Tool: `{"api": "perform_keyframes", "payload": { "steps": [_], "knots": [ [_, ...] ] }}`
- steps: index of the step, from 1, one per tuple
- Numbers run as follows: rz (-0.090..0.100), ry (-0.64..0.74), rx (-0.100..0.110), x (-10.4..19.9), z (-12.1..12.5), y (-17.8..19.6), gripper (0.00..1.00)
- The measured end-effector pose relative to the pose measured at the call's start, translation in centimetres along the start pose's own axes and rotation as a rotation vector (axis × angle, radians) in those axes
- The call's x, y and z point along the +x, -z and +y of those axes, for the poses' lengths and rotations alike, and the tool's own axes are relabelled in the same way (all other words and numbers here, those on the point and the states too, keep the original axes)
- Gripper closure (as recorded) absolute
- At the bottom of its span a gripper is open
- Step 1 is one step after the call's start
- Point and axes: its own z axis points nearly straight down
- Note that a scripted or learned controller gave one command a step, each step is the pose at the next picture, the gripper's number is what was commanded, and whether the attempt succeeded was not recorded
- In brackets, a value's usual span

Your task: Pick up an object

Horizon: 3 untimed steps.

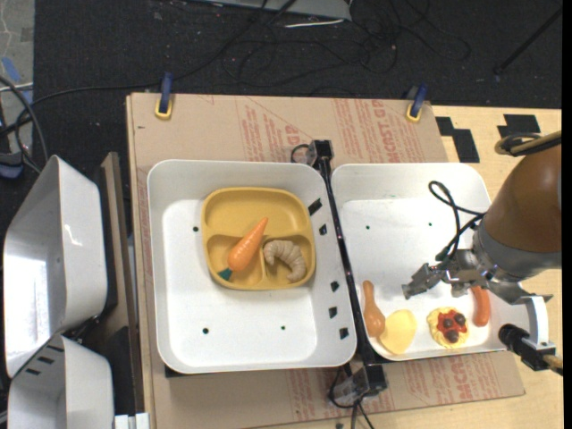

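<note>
Hovering our pincer (pixel 420 284) low in the right bin (pixel 393 186) | grip state: we cannot tell | nothing lifted yet | nearest candidates: pizza toy (pixel 448 325), spoon (pixel 373 308), near front wall.

carrot (pixel 248 244) and shrimp (pixel 287 258) on yellow plate (pixel 221 209), left bin (pixel 179 329)

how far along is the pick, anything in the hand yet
Nothing looks picked up yet. The hand sits low inside the right bin, with no object visible between its fingers. Below it, the orange spoon, yellow piece, pizza toy and sausage lie on the bin floor. The carrot and shrimp rest in the yellow plate. Grasping and lifting remain.
</note>
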Motion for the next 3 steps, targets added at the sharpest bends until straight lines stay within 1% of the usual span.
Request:
{"api": "perform_keyframes", "payload": {
  "steps": [1, 2, 3],
  "knots": [
    [0.000, 0.000, -0.002, 0.0, 0.0, -5.3, 0.00],
    [-0.001, -0.001, -0.005, 0.1, 0.1, -4.1, 1.00],
    [-0.003, 0.005, -0.010, 1.1, 0.1, 1.2, 1.00]
  ]
}}
